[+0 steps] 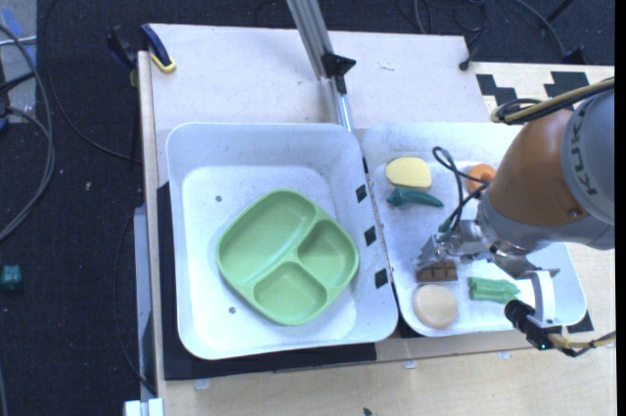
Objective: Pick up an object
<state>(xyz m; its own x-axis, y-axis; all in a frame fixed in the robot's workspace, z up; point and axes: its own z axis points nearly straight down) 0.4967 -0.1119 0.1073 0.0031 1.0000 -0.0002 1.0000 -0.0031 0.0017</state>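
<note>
Gripper (437,257), finger state I cannot tell, hovers over brown block (436,273) near right bin's (572,301) front edge; crowding neighbours may spoil the grasp

The green three-compartment plastic plate (287,256) appeared smooth and matt; the two shallow white plastic bins (196,160) appeared smooth with a slight sheen.

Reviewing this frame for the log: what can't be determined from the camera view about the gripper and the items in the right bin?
- Gripper: its tip sits low over the brown block; the wrist covers it, so contact or grasp is not readable.
- Orange item: mostly hidden behind the arm, shape unclear.
- Right bin: its far right part is covered by the arm.
- Light green piece: partly overlapped by arm hardware, too small to identify.
</note>
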